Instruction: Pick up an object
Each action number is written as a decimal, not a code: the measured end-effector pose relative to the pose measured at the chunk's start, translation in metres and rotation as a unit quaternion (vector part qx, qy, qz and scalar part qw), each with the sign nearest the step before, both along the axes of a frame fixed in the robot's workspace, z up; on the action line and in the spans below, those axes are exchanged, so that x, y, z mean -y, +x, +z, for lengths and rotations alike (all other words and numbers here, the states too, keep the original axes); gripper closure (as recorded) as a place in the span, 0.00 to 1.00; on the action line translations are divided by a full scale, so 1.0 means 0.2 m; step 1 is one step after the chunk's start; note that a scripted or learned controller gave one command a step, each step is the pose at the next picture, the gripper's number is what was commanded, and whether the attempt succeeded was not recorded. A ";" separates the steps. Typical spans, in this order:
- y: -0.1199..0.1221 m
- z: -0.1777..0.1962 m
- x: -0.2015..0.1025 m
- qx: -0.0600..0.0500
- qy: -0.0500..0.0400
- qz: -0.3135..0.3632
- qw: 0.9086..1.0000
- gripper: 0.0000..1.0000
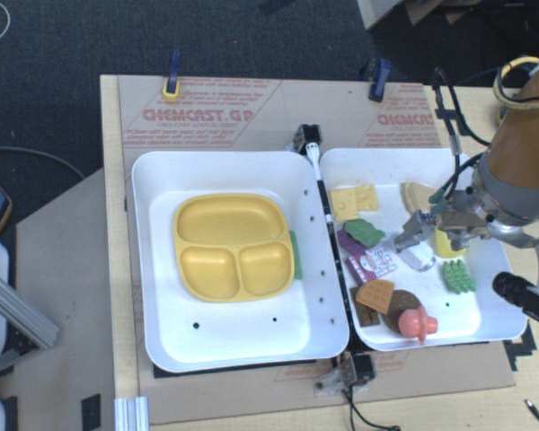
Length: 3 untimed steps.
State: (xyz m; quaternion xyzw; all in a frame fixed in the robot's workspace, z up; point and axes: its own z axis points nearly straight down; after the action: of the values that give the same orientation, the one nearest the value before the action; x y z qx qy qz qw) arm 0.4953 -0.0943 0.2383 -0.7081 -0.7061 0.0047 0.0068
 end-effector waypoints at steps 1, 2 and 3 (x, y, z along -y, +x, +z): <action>0.01 0.03 0.00 0.007 -0.001 0.001 1.000 0.00; -0.03 -0.21 -0.02 0.005 0.000 0.001 1.000 0.00; -0.05 -0.52 0.00 0.004 0.000 0.001 1.000 0.00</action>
State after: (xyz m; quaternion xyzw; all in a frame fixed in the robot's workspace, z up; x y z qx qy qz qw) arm 0.4855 -0.0933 0.1337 -0.7077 -0.7065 0.0020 0.0036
